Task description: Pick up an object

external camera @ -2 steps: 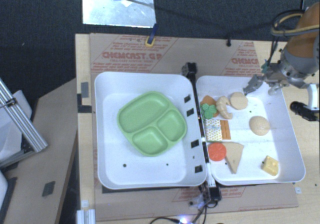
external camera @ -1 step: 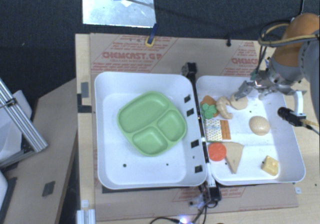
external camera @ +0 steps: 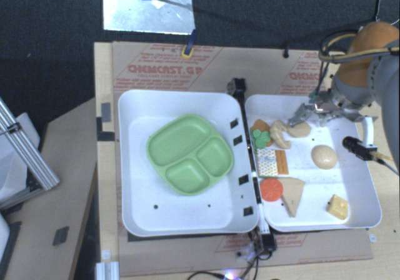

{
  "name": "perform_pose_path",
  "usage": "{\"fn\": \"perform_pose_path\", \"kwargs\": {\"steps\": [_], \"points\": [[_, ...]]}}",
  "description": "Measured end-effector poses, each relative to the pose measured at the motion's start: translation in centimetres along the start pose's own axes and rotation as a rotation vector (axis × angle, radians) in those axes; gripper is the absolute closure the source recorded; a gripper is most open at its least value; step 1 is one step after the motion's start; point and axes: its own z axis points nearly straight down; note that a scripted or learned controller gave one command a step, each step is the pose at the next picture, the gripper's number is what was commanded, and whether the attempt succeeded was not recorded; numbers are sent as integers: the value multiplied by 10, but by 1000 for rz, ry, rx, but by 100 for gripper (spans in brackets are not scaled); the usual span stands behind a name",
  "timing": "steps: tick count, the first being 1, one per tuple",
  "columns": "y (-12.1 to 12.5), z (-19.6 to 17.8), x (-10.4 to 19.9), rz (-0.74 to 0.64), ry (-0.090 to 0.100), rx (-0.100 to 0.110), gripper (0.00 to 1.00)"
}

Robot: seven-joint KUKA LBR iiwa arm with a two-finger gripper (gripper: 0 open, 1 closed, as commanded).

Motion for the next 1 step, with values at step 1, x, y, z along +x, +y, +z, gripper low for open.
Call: {"fn": "perform_pose_path", "kwargs": {"steps": [1], "points": [[3,-15,0,-2,-3,-11,100]]}}
